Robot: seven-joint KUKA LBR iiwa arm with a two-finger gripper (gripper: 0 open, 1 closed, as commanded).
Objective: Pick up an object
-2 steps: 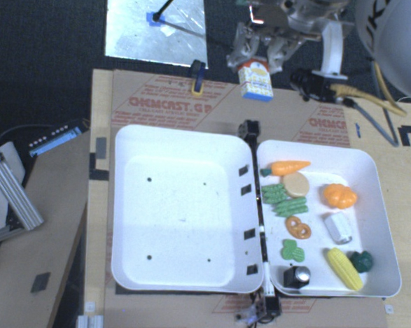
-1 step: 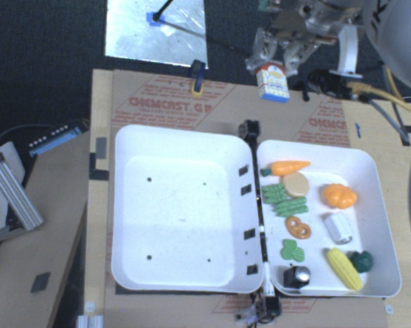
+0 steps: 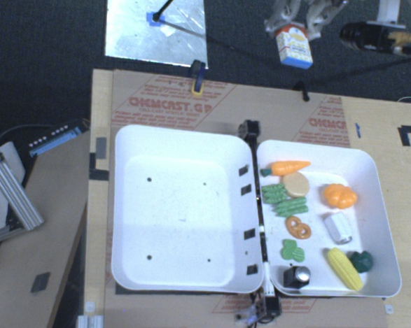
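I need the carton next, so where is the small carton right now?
The small carton hangs between the pincer fingers near the camera view's top edge, raised above the right bin.

Robot pincer [image 3: 297, 26] raised at top of view, fingers clamped on a small carton [image 3: 295, 47], high above the worktop

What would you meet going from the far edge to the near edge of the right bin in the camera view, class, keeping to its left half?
Carrot → round tan piece → green pea pods → pretzel → small green leafy piece → dark can.
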